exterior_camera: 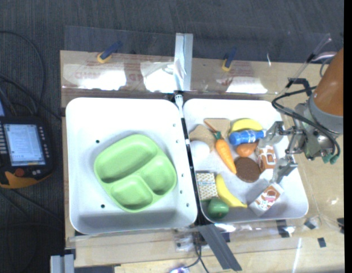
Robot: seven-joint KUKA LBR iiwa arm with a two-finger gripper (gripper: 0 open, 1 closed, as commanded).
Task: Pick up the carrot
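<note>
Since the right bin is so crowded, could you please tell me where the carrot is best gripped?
Grip the carrot at mid-length, from straight above, pincer closing across its narrow width. It lies flat, slanted, leafy end up-left, and its thick upper half sits close to the bread and the orange.

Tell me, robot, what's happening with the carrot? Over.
Gripper open at right bin's right side, holding nothing. Carrot lying mid-bin, untouched. Brown disc and orange ball between them.

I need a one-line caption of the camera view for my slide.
The tool hovers at the right bin edge, right of the carrot among toy foods.
</note>
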